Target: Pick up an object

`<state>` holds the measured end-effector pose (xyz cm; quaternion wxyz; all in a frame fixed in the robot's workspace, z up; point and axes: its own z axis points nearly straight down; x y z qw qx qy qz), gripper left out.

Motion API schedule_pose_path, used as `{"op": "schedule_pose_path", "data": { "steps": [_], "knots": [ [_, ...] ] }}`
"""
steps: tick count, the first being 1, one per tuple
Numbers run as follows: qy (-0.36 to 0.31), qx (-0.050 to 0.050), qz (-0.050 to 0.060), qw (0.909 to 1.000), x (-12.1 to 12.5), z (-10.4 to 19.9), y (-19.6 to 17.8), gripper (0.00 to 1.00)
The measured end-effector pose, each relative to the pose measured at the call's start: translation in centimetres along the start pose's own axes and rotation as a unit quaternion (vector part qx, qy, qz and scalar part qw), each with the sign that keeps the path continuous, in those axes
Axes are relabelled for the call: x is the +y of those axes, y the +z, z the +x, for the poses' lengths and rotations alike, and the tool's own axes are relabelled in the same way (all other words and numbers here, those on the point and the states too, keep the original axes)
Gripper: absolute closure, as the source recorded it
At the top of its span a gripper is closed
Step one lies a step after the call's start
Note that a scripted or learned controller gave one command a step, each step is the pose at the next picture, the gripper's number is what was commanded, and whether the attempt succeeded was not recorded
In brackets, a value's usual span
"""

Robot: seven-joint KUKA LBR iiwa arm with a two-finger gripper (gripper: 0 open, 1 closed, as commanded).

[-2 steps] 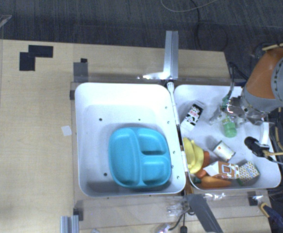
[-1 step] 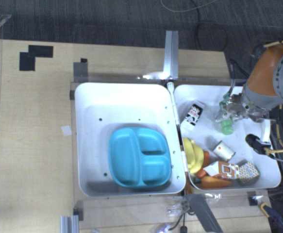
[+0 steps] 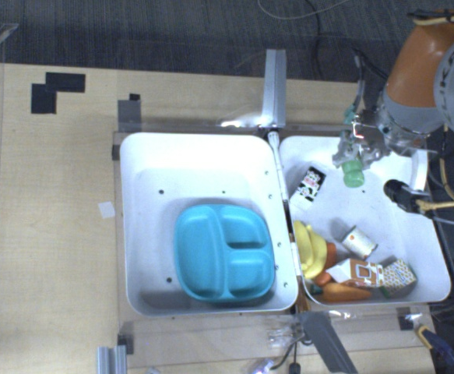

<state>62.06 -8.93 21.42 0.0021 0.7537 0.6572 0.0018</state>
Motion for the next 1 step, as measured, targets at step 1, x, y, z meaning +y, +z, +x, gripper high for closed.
{"op": "schedule_pose_path", "data": {
  "steps": [1],
  "knots": [
    [-0.077, 0.000, 0.001, 0.9970, -2.85, -0.62, -0.01, 1.00]
  ]
}}
